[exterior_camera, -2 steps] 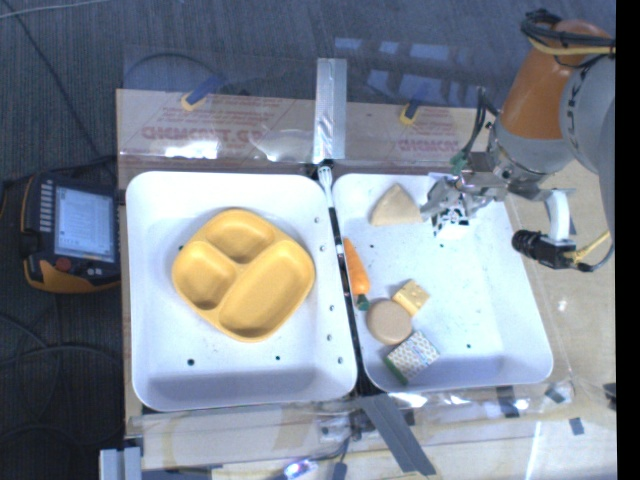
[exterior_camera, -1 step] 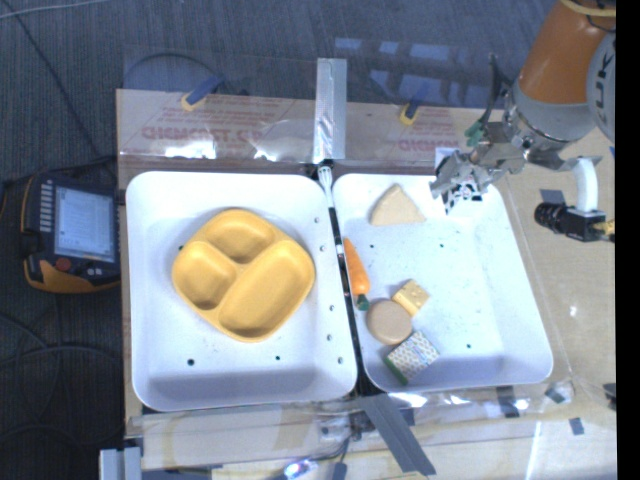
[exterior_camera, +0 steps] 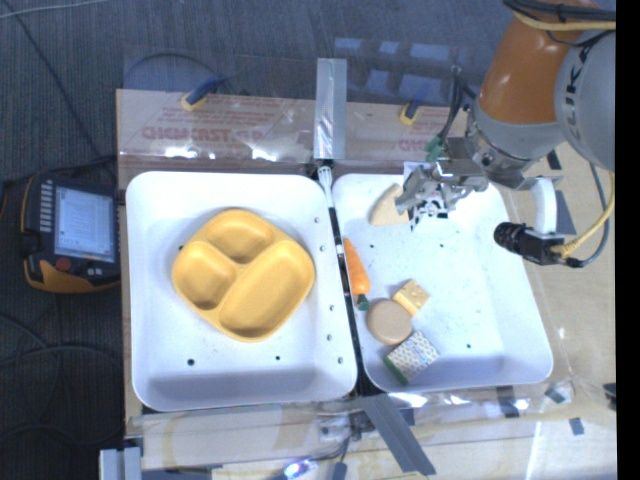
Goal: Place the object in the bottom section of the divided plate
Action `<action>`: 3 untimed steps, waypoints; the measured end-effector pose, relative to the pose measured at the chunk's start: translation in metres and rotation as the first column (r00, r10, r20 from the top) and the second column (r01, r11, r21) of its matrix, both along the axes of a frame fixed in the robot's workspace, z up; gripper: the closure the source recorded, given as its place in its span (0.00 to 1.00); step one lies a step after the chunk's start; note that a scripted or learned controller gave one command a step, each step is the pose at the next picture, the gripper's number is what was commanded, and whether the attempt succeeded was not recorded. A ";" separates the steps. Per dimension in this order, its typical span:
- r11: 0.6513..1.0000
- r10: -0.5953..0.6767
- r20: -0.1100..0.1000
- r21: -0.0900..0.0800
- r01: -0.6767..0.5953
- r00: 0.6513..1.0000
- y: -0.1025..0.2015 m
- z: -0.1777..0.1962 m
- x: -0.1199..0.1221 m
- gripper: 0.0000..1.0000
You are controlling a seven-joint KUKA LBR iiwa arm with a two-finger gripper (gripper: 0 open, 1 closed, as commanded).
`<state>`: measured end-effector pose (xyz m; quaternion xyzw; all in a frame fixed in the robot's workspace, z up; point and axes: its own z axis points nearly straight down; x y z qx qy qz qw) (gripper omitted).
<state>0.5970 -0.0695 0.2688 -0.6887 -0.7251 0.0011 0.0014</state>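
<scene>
Two bins sit side by side on the worktop. The divided plate [exterior_camera: 243,273] lies in the middle of the left bin [exterior_camera: 150,368]. In the right bin [exterior_camera: 500,338], a carrot [exterior_camera: 356,268] lies along the left wall, a round piece [exterior_camera: 389,321] and a block [exterior_camera: 411,296] beside it, a packet [exterior_camera: 412,353] toward the front edge, and a wedge [exterior_camera: 386,208] near the back left corner.

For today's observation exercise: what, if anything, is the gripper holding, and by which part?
Cannot be told: the gripper sits over the right bin beside a pale wedge, with no visible hold.
</scene>
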 end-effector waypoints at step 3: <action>1.000 -0.007 0.000 -0.001 0.007 1.000 0.153 -0.008 0.029 0.00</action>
